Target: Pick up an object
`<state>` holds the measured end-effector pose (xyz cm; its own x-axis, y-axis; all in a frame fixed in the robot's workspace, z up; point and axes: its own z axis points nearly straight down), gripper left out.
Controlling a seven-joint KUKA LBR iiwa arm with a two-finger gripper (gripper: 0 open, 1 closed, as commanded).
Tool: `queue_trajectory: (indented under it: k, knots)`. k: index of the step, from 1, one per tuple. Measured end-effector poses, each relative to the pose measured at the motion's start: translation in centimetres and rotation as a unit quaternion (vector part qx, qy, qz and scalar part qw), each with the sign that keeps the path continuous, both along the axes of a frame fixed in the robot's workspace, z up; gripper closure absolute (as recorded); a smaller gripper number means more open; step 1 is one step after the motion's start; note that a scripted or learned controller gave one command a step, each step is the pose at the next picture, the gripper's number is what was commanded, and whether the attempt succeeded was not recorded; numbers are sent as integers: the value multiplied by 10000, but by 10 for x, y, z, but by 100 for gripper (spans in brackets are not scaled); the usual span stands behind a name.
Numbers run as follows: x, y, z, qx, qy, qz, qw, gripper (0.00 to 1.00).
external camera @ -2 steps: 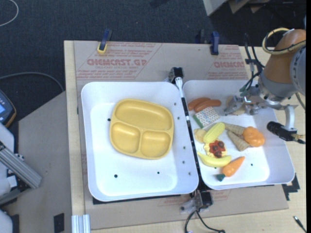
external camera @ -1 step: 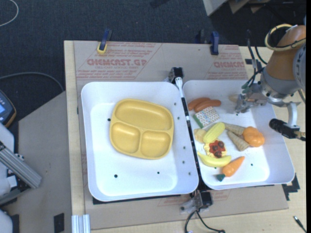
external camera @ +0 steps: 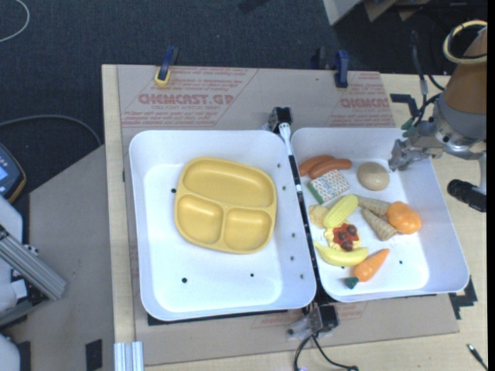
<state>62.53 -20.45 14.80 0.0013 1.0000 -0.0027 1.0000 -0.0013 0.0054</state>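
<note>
Gripper (external camera: 402, 157) at right bin's (external camera: 441, 277) far edge, near potato (external camera: 373, 176); can't tell if clenched or released.

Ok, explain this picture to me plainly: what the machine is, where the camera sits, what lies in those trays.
One camera sits fixed above the bench and looks down at a slant. The machine is a robot arm, grey with an orange band, reaching in from the right. Its gripper hangs over the far right corner of the right bin; whether it is open or shut cannot be told, and nothing visibly sits in it. That bin holds toy food: sausages, a corn cob, a banana, a carrot, an orange, two cones and a beige ball. The left bin holds a yellow divided plate.
</note>
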Motion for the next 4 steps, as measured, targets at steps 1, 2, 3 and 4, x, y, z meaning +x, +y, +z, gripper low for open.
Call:
queue_trajectory:
  k: [1, 2, 3, 4]
  knots:
    - [0, 1, 43, 2, 0, 8, 10000, 100]
    - [1, 0, 79, 1, -2, 10, 10000, 100]
    - [1, 46, 82, 15, 30, 18, 10000, 100]
    - [-7, 98, 91, 21, 34, 22, 10000, 100]
